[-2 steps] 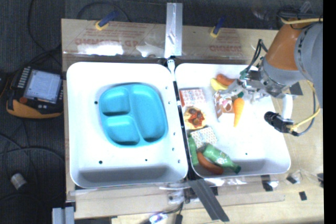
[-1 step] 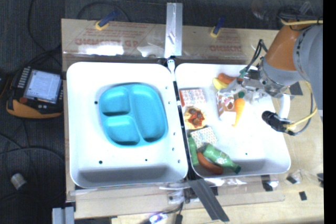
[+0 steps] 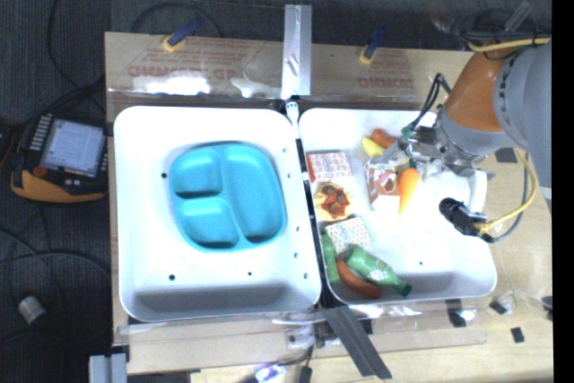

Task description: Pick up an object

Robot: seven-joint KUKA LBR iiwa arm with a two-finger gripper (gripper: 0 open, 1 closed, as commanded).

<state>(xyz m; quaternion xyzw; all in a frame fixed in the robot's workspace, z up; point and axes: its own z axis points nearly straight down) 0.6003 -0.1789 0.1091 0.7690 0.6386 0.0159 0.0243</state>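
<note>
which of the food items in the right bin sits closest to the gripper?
The orange carrot, lying right by the gripper in the right bin. The green bottle and the small food packets lie further left, towards the divider.

I see R bin point(image 3: 484, 278) floor bare along its lower right; its left side is packed w/ packets point(image 3: 328, 164) and green bottle point(image 3: 377, 270). Blue tray point(image 3: 224, 195) fills L bin's point(image 3: 134, 274) middle.

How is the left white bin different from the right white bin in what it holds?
The left white bin holds one light blue divided plastic tray; the right white bin holds many small items, such as an orange carrot and a green bottle. Both bins are shallow and white.
</note>
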